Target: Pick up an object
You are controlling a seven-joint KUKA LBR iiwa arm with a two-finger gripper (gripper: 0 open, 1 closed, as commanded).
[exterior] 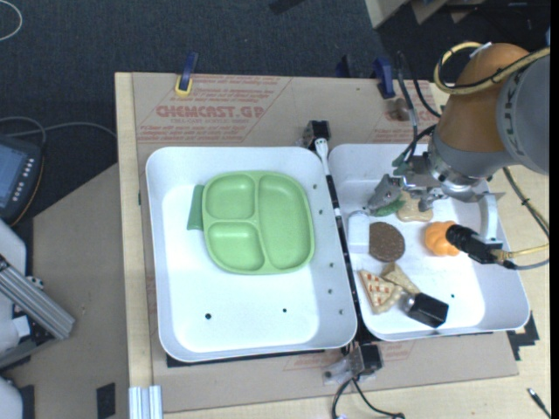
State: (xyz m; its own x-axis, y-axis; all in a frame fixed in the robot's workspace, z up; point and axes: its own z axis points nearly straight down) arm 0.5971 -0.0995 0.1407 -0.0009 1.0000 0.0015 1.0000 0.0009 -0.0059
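Note:
My gripper (390, 197) hangs low over the far left part of the right bin (502, 308). A pale, cream-coloured piece (411, 208) lies right beside it, partly hidden under the wrist. Nearer the front lie a round brown patty (386, 241), an orange fruit (439, 238), a waffle-patterned wedge (377, 290), a tan cracker (401, 278) and a black block (425, 309). I see nothing held by the gripper.
The left bin (175, 260) holds a green divided plate (258, 221) lying flat at its far middle. The two bins meet at a raised rim (341, 234) just left of the gripper. Clamps and cables sit along the bench's far edge.

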